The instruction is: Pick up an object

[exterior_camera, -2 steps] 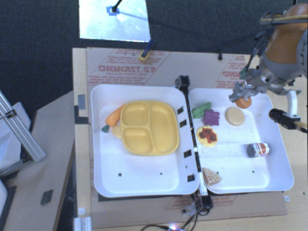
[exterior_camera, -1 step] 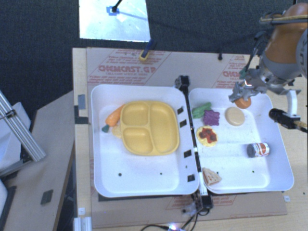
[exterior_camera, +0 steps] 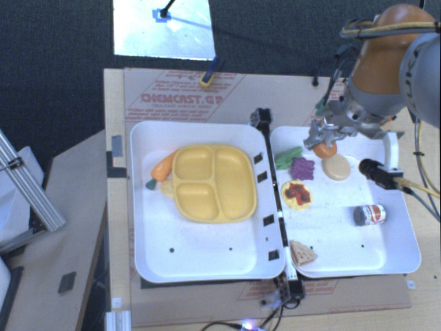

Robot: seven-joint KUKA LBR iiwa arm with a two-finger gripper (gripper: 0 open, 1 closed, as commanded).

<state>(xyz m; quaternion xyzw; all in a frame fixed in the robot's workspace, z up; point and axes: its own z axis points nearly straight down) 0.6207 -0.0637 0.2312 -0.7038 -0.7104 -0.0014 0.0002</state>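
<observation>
My gripper (exterior_camera: pixel 324 141) hangs over the back of the right bin (exterior_camera: pixel 396 254), reaching in from the upper right. It is shut on a small orange ball (exterior_camera: pixel 325 149) that shows at its tip. Just right of it a beige round disc (exterior_camera: pixel 337 167) lies on the bin floor. To the left are a green piece (exterior_camera: pixel 288 157) and a purple bunch of grapes (exterior_camera: pixel 302 168), with a red and yellow pizza piece (exterior_camera: pixel 298 195) below them. A small can (exterior_camera: pixel 370 214) lies on its side further right, and a sandwich wedge (exterior_camera: pixel 302 253) sits at the front left corner.
The left bin (exterior_camera: pixel 158 254) holds a yellow divided plate (exterior_camera: pixel 210 183) with a carrot (exterior_camera: pixel 163 165) at its left edge. A black divider (exterior_camera: pixel 272 185) runs between the bins. A black part with a cable (exterior_camera: pixel 377 172) juts over the right bin's right side.
</observation>
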